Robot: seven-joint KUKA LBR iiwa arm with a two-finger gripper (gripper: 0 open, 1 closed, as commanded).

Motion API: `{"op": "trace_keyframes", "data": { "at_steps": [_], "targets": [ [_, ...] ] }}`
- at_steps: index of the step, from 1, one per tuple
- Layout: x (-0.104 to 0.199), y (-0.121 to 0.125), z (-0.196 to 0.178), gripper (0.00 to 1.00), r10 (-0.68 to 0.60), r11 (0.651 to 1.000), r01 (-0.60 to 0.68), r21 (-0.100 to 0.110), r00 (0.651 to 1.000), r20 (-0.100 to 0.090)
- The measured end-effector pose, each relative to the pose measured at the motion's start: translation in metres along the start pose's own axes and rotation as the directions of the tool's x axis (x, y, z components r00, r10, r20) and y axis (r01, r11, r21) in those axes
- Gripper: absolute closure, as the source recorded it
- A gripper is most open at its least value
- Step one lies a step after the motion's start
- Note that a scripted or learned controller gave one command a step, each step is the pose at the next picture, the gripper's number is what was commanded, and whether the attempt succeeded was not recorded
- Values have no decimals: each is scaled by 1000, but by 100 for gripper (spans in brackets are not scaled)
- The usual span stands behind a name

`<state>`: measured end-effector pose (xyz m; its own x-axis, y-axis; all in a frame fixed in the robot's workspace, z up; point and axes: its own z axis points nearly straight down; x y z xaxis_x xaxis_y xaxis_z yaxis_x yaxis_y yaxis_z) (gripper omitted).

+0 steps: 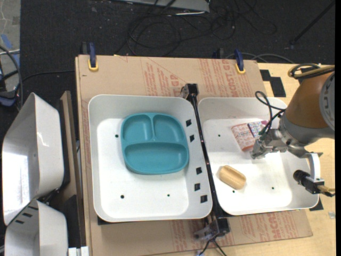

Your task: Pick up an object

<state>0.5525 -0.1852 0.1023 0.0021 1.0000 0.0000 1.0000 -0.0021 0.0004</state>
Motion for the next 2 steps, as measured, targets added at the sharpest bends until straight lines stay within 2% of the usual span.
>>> {"op": "trace_keyframes", "data": {
  "at_steps": [2],
  "targets": [
    [-1,16,-99,100,-6,1000,6,-6,1000,2]
  ]
}}
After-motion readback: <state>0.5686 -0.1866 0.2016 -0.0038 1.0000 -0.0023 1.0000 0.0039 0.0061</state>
